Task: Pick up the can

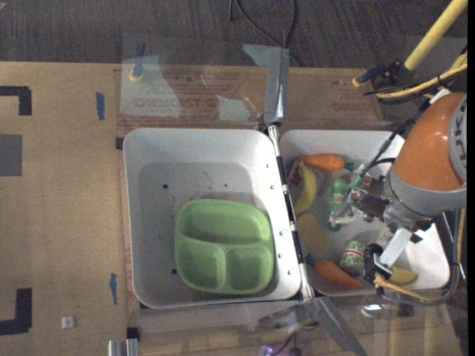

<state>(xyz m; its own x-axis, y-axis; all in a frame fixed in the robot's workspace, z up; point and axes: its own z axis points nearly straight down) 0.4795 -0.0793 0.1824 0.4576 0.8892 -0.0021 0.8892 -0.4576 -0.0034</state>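
Can (pixel 353 256): green-labelled, lying low in the right bin (pixel 438 269), between two carrots. Left bin (pixel 148 199): one green divided plate (pixel 224 247). Right bin, further: banana (pixel 306 189), green bottle (pixel 338 192). End effector (pixel 355 203): above the bottle; finger spread cannot be told.

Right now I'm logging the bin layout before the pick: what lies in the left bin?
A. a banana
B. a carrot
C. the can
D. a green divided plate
D. The green divided plate lies in the left bin, while the can, carrots and banana sit in the right bin.
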